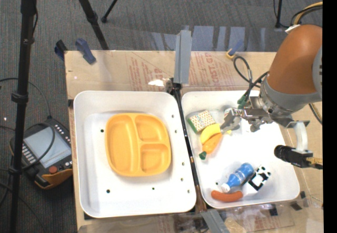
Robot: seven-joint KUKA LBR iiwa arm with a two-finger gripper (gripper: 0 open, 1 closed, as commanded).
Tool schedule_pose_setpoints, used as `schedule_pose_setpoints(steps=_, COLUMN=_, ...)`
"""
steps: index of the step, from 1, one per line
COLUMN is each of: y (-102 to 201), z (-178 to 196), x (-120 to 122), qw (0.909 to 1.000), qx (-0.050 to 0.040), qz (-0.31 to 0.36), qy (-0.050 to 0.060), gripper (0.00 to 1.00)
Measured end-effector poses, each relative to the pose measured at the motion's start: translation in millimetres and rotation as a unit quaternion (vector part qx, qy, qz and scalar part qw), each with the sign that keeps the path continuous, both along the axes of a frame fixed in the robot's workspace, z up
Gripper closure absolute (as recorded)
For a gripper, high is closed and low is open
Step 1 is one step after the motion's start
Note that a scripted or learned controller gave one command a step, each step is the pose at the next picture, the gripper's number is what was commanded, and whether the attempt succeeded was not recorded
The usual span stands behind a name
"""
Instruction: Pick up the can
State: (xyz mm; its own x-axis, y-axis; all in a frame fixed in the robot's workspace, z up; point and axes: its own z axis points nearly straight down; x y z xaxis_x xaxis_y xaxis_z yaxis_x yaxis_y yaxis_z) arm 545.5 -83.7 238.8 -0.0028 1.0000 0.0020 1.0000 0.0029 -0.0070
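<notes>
My gripper (230,122) hangs low over the upper middle of the right bin (287,145), under the orange-banded wrist. It is just right of a small green-and-white patterned item (201,119), which may be the can; its shape is hard to read. Just below the gripper lie a yellow banana (209,133) and an orange carrot (212,144), side by side. I see nothing held in the gripper.
A blue bottle with a white cap (238,176), a black-and-white object (259,179) and a red sausage (227,195) lie near the right bin's front wall. The left bin (87,121) holds a yellow divided plate (138,143). A grey post (182,60) stands behind the bins.
</notes>
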Motion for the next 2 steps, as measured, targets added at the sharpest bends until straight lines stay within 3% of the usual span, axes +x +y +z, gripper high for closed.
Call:
schedule_pose_setpoints(steps=1, y=-22, z=73, x=49, qw=0.9996, qx=-0.0007, qz=0.03, qy=-0.003, gripper=0.0)
schedule_pose_setpoints(steps=2, y=-17, z=-37, x=77, qw=0.9996, qx=-0.0001, qz=0.029, qy=-0.002, gripper=0.0)
